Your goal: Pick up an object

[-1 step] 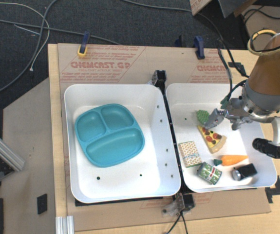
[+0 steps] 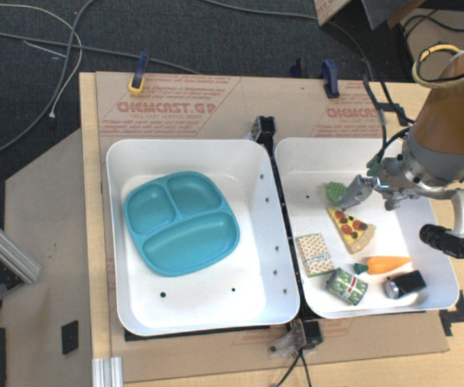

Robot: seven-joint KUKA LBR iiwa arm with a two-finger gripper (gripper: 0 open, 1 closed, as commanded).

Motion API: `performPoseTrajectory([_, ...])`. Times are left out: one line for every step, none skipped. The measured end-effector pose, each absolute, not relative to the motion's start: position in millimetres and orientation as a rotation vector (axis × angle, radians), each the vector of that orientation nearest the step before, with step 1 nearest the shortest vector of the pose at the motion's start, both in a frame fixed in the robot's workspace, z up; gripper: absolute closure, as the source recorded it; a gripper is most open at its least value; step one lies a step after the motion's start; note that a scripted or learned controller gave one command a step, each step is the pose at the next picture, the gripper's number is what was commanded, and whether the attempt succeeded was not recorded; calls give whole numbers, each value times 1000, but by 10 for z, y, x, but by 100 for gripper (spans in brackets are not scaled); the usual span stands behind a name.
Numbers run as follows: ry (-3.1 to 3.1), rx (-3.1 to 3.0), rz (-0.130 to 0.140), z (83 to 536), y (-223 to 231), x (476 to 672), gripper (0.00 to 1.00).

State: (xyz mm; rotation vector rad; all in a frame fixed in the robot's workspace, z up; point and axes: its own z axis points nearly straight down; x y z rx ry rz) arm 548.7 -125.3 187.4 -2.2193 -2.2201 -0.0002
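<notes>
The tool (image 2: 361, 190) hangs low in the right bin (image 2: 296, 160), just right of the green toy (image 2: 335, 191) and above the pizza slice (image 2: 351, 229). Whether it is released or clenched, I cannot tell. The slice's long axis runs diagonally, away toward lower right.
</notes>
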Motion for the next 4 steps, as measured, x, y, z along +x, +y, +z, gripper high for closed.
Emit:
performPoseTrajectory([-2216,-2216,5,1251,-1190,5476,0])
performPoseTrajectory([-2222,-2224,-4,882,-1195,5495,0])
performPoseTrajectory([-2228,-2234,-7,1012,-1221,5517,100])
performPoseTrajectory([-2224,-2222,-3,1488,-1179,5451,100])
